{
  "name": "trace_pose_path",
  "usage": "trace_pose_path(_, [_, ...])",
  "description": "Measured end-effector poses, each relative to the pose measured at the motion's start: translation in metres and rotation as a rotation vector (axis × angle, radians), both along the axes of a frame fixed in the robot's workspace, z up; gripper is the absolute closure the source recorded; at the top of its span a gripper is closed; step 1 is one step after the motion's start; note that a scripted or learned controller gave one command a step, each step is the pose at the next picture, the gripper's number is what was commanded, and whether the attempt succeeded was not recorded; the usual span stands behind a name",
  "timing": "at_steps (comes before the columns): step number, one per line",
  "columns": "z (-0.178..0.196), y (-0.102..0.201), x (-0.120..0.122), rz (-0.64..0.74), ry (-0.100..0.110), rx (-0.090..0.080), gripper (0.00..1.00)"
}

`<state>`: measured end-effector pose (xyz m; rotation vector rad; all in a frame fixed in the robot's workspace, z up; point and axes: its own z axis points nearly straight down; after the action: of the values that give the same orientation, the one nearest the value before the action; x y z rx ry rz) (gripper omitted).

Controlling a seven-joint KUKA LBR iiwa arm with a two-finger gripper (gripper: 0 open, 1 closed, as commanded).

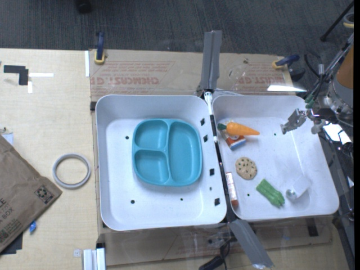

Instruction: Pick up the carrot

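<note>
The carrot is orange with a green top pointing left. It lies in the right bin, near that bin's upper left corner and close to the divider. My gripper hangs over the right bin's upper right side, well to the right of the carrot and apart from it. Its fingers stand open with nothing between them.
A small red, white and blue item touches the carrot's lower side. A cookie, a green vegetable and a clear object lie lower in the right bin. The left bin holds a blue divided plate. A tape ring lies on the bench.
</note>
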<state>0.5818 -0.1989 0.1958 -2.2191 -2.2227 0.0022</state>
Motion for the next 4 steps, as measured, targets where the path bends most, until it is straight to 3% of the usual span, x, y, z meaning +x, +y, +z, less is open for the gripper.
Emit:
trace_pose_path(1, [0.009, 0.0, 0.0, 0.002, 0.0, -0.001, 1.0])
trace_pose_path(2, [0.009, 0.0, 0.0, 0.002, 0.0, -0.001, 0.0])
trace_pose_path(3, [-0.039, 0.054, 0.029, 0.225, 0.0, 0.0, 0.0])
trace_pose_path(4, [-0.075, 0.079, 0.069, 0.455, -0.023, -0.014, 0.0])
